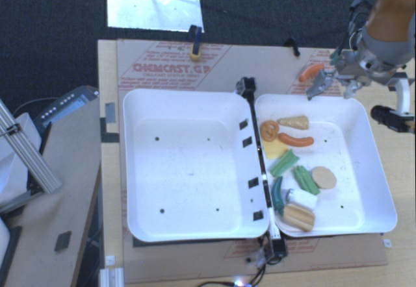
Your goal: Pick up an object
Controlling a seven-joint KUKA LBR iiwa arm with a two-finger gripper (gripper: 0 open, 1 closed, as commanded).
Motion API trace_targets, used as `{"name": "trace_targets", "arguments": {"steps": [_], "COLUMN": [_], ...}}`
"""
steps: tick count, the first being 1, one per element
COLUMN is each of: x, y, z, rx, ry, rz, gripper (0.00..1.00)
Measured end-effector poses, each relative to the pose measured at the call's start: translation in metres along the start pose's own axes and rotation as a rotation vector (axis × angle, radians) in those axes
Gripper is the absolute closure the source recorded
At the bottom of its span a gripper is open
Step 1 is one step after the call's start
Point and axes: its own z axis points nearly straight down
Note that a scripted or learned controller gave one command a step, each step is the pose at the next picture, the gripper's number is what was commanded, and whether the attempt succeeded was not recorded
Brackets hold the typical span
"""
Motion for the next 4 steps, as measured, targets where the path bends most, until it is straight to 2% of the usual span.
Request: {"name": "trace_targets", "arguments": {"steps": [1,2,3,4], "x": [-0.019,0.036,0.032,0.017], "y": [-0.055,-0.079,-0.076,-0.051], "z": [0.093,0.178,0.162,0.173], "rx": [0.011,0.009,-0.001,-0.002], "ry": [0.002,0.004,0.0,0.0], "rz": [0.005,-0.004,-0.001,0.0], "gripper": [0.0,0.0,1.0,1.0]}}
